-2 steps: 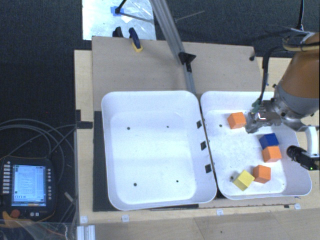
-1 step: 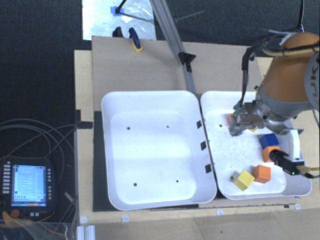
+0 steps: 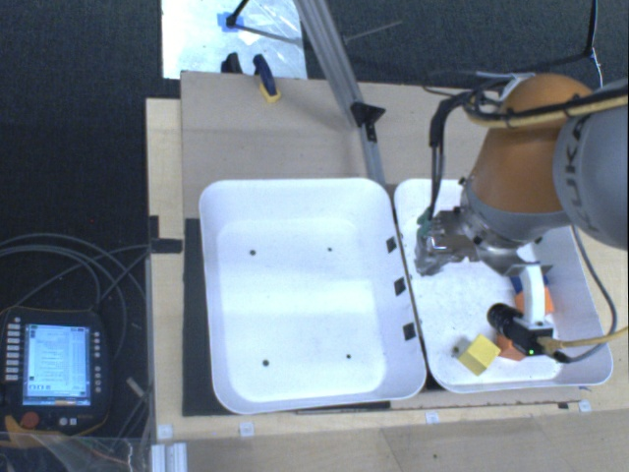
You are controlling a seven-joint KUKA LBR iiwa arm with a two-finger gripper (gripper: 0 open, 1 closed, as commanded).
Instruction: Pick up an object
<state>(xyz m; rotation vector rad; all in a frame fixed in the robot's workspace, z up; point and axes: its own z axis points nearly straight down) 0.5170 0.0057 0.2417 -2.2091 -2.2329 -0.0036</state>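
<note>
The arm reaches in from the view's right over the right bin. Its fingers hang low by that bin's left wall, close to the seam where the two bins meet. From this slant above, the wrist hides too much of them: I cannot tell how far open they are, and nothing shows between them.

A yellow block lies on the right bin's floor near its lower rim, tilted corner-on. It is apart from the fingers, lower in the view and somewhat to their right, with bare white floor between. An orange piece sits just beside the block on its right, partly covered by the robot's own gear.

The left bin touches the right one along its side. Both stand on the counter, where a grey pole slants in from above. A pendant with a lit screen lies at the lower left, off the counter.
</note>
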